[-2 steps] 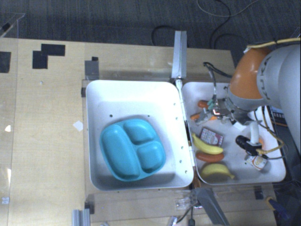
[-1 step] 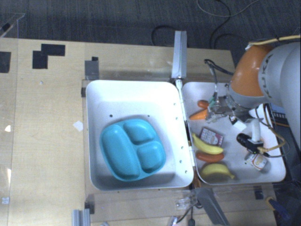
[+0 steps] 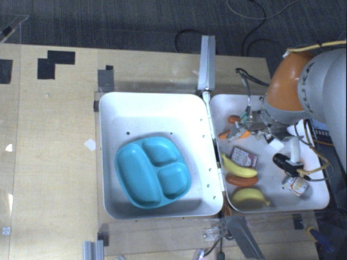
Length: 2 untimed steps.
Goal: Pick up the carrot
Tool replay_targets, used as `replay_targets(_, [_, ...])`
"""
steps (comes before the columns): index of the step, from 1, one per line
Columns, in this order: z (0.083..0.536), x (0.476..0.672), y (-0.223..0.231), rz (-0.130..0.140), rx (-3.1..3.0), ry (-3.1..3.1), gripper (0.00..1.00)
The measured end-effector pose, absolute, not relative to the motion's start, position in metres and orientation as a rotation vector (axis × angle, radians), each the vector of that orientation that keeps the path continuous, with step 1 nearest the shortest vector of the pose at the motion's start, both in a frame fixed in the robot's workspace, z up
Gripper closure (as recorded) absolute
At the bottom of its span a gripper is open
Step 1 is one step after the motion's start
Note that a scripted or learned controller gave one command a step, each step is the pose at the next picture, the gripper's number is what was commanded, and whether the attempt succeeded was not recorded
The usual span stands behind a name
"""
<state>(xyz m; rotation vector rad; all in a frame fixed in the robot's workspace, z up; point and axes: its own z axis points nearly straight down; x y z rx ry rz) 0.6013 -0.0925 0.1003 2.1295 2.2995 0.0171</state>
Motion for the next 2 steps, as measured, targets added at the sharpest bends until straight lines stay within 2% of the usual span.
replay_targets(1, [0.1112, 0.6021, -0.0914, 0.021, 2.127, 2.3, 1.0])
replay_targets(2, [0.1112, 0.602, -0.0914, 0.021, 2.127, 2.3, 0.0])
